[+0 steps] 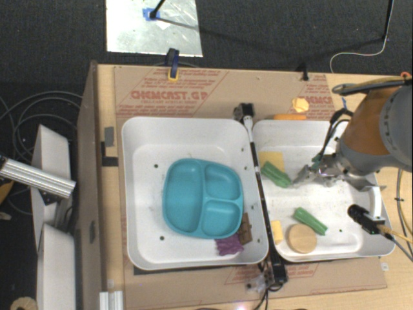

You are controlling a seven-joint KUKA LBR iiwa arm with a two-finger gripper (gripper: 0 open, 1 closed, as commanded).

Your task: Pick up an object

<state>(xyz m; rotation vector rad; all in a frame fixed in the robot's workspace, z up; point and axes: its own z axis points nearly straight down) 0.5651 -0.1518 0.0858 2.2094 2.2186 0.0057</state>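
Two white bins. Near edge of right bin [322, 254]: round wooden disc [302, 239], green stick [310, 220]. Beyond them, second green piece [275, 174], likeliest target, lies just left of gripper [308, 172]; finger state cannot tell. Advice: descend straddling its short axis. Left bin [142, 173] holds smooth teal divided plate [202, 197].

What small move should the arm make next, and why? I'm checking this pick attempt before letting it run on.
Probably ease the gripper left and down onto the green block beside it in the right bin. The tips sit just right of the block, with nothing between them.
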